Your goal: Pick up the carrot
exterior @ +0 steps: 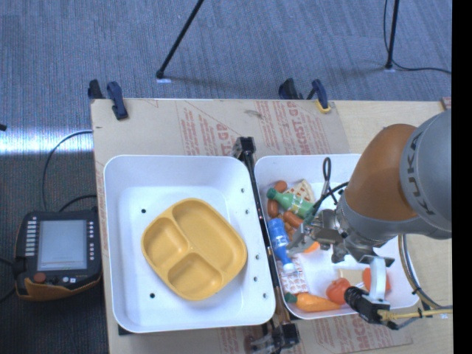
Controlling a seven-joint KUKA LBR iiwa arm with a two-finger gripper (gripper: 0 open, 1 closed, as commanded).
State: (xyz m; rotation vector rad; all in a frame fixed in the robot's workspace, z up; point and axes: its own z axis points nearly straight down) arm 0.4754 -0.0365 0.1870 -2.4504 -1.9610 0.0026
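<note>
Nearest me, the carrot (318, 302) lies at the right bin's (402, 301) six o'clock edge, while the gripper (308, 236) hovers over clutter at ten o'clock, its opening impossible to judge, so it risks seizing the blue bottle (278, 240) instead.

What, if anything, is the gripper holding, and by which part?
It cannot be told: the gripper hangs over the toys in the right bin, while the carrot lies untouched by the near wall.
</note>
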